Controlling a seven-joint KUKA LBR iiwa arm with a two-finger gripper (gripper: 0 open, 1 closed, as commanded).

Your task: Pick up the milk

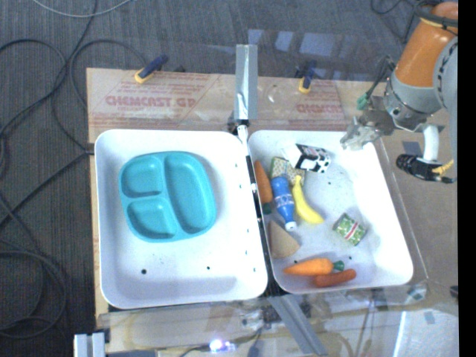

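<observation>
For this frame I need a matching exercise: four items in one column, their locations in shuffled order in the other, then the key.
Items:
1. Turquoise divided plastic plate
2. Black-and-white cow-patterned milk carton
3. Orange carrot with a green top
4. Arm's gripper

Places:
A. Near the front wall of the right bin
B. Over the right bin's back right corner
C. Middle of the left bin
D. Near the back wall of the right bin, just behind the yellow banana

Pairs: 1-C, 2-D, 3-A, 4-B

Readable print — bench board only

The board (186,103) behind the bins bears red lettering, "CHEMCAST GP" — a fainter repeat at right is illegible.
</observation>
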